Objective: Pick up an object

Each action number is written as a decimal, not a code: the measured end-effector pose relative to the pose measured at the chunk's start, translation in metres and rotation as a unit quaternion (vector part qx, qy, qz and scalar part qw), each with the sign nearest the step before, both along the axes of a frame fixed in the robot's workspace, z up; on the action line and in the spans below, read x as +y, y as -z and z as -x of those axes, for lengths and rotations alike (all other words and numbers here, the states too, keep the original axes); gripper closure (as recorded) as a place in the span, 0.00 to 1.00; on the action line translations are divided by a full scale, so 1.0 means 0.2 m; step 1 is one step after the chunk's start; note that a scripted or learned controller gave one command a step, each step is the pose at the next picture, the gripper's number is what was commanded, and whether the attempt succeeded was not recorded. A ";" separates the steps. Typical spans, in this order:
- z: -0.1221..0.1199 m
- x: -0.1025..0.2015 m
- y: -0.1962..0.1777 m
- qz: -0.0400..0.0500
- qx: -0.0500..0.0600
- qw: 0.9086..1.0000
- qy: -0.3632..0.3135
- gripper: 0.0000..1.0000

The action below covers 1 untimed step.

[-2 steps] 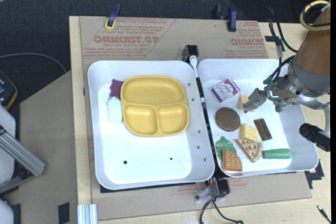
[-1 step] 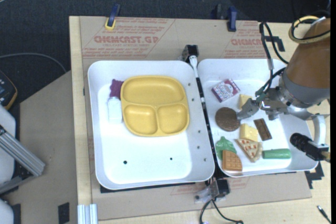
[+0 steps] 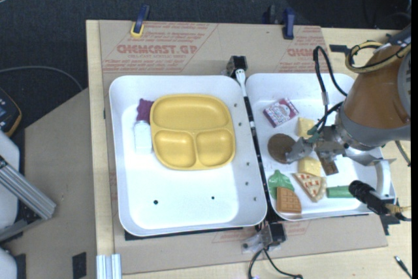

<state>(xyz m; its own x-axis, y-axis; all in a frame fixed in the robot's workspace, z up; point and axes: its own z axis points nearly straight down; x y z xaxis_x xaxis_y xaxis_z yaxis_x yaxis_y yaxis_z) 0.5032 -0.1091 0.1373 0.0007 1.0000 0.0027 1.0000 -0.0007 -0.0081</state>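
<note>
The gripper (image 3: 312,152) is seen lowered into the right bin (image 3: 258,134), at about three o'clock in the camera view, with the grey and orange arm (image 3: 375,108) reaching in from the right. Whether the fingers are apart or together cannot be told; the grey metal at the wrist hides their tips, and nothing is seen clamped between them.

The nearest thing is judged to be the yellow block (image 3: 312,167), lying just beside the gripper at its six o'clock, seemingly touching or partly under it. A brown round piece (image 3: 280,147) is found close at nine o'clock, and a second yellow piece (image 3: 305,127) at twelve o'clock. A pizza slice (image 3: 309,185) is set further off at six o'clock, its point turned towards five o'clock, with a waffle-like biscuit (image 3: 288,199) and a green piece (image 3: 279,178) at seven o'clock. A pink packet (image 3: 280,112) is placed well apart at eleven o'clock.

The left bin (image 3: 127,140) is occupied by a yellow divided plate (image 3: 192,131), with a purple item (image 3: 144,110) and a white bottle (image 3: 142,138) along its nine o'clock side.
</note>
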 end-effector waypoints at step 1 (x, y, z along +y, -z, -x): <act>0.00 0.00 0.26 0.002 -0.003 1.000 0.000 0.00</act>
<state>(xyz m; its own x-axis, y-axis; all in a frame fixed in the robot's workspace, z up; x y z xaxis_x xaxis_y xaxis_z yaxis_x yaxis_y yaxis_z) 0.5029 -0.1094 0.0855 0.0016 1.0000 -0.0009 1.0000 -0.0016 -0.0021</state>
